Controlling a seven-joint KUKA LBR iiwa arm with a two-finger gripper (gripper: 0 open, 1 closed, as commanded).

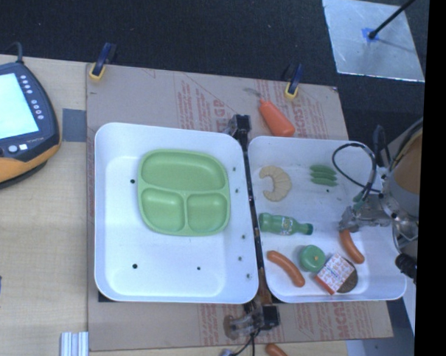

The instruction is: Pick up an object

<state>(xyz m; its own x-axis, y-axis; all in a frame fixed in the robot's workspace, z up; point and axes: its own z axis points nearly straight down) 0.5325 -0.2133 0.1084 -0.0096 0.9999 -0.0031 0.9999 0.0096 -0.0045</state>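
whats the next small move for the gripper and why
Probably a short drop straight down onto the sausage. The gripper sits at the right bin's right side, right above that sausage's upper end, with nothing seen between its fingers. The box and green ball lie close by, lower left, so a straight descent seems safest.

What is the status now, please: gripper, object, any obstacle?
Gripper low in right bin, fingers unclear. Nearest object: sausage, just below it, not gripped. Black cable loops above the gripper.
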